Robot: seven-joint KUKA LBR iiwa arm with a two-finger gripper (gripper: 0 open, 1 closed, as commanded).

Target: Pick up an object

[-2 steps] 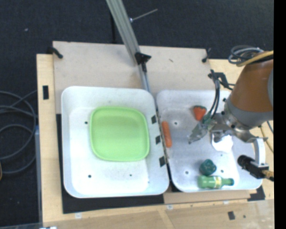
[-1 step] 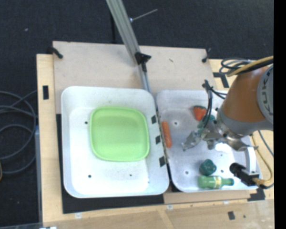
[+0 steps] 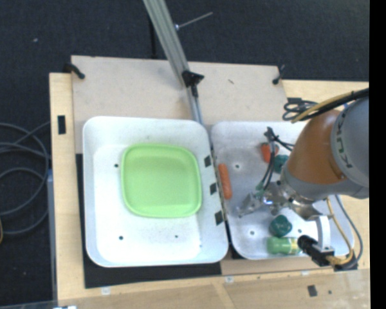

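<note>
From the overhead camera, I see my arm's hand (image 3: 260,201) low in the right bin (image 3: 241,240), apparently seeking a pick; whether it is spread or pinching I cannot tell. Candidates lie close: an orange piece (image 3: 225,180) to its left, a dark green object (image 3: 281,224) and a light green one (image 3: 282,244) just below.

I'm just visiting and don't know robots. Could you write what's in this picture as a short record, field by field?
arm: grey with an orange band, reaching in from the right over the right bin
gripper: low over the right bin's floor, fingers unclear
left bin: holds a green square plate
right bin: holds several small things
orange stick: by the right bin's left wall
dark green piece: near the front
light green piece: just in front of the dark green piece
</note>
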